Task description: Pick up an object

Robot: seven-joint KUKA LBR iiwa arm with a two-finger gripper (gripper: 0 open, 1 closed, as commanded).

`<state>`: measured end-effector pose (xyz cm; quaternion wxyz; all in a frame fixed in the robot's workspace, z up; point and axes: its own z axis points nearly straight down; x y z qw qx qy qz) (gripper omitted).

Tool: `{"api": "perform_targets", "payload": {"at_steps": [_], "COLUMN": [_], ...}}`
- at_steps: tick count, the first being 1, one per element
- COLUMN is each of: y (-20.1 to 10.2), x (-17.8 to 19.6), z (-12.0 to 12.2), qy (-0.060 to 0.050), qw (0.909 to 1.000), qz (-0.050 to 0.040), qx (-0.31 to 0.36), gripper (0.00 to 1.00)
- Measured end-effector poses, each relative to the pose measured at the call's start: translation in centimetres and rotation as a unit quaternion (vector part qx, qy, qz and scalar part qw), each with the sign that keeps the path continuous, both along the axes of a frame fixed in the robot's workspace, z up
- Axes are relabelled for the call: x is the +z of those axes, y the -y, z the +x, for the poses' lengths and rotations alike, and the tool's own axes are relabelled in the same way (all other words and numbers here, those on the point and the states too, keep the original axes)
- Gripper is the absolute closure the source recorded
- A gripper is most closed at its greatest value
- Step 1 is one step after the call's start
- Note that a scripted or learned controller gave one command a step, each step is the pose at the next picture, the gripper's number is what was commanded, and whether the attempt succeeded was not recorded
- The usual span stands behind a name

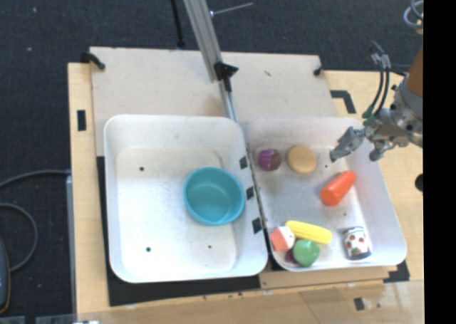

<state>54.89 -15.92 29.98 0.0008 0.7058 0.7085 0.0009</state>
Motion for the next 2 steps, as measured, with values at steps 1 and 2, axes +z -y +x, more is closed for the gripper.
{"api": "perform_targets", "payload": {"at_steps": [1,2], "y": [0.0,0.3], "x": [0.0,-4.1], "z": [0.0,0.5], "qy": [0.0,0.0], "qw": [1.0,1.0], "qz": [0.0,-0.0012], "qx": [0.0,-0.003], "gripper": [0.0,0.0]}}
